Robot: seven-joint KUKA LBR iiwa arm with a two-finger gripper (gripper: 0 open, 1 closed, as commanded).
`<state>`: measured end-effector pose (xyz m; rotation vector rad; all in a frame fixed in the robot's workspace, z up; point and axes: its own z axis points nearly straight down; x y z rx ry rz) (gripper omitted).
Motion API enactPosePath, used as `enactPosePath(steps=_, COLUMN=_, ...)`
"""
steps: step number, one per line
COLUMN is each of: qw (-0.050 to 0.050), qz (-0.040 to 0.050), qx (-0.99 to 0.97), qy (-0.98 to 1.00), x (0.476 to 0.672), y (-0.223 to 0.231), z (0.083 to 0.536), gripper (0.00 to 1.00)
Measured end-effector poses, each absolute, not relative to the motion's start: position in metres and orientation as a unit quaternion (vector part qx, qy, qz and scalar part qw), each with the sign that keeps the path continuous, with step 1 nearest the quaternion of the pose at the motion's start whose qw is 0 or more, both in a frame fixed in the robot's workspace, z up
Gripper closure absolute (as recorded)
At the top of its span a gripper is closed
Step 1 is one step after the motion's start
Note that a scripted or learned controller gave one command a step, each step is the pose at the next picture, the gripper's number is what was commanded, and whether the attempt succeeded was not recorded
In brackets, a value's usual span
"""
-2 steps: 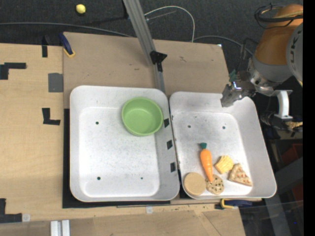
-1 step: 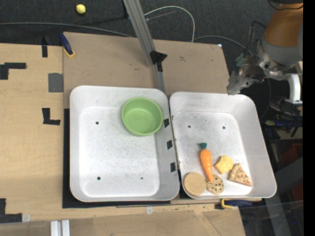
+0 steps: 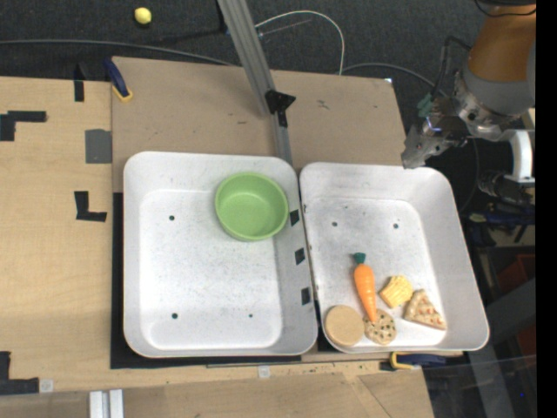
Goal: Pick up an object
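Carrot looks like the easiest grab to me, but nothing is actually picked yet as far as I can see. It's lying in the right bin, down toward the near end, orange body with a little green top pointing to the far side. Bunched up with it are a yellow corn piece just to its right, a pizza slice beyond that, a chocolate chip cookie at the carrot's tip, and a round tan disc near the bin's front left corner. They're all packed close, some probably touching. The left bin has a green bowl sitting up near its far right corner, well apart from everything else. The gripper hangs at the far right corner of the right bin, about over the rim, well away from the toy food. It's dark and small against the background there, so I honestly can't tell how it's set, and I see nothing in it. So progress-wise I'd call this basically step zero: the arm is parked off at the corner, all objects are resting in the bins, and the whole approach, descent, grasp and lift is left to do. With that cluster so tight, I'd guess a clean grab on one piece could be fiddly.
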<state>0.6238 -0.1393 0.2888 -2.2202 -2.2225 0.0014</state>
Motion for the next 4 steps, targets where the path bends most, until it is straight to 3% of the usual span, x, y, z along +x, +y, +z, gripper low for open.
enactPosePath(steps=2, qw=0.001, qz=0.0003, qx=-0.705, qy=-0.709, x=0.598, y=-0.028, z=0.281, gripper=1.00)
enactPosePath(steps=4, qw=0.002, qz=0.0013, qx=-0.705, qy=-0.709, x=0.567, y=0.066, z=0.239, gripper=1.00)
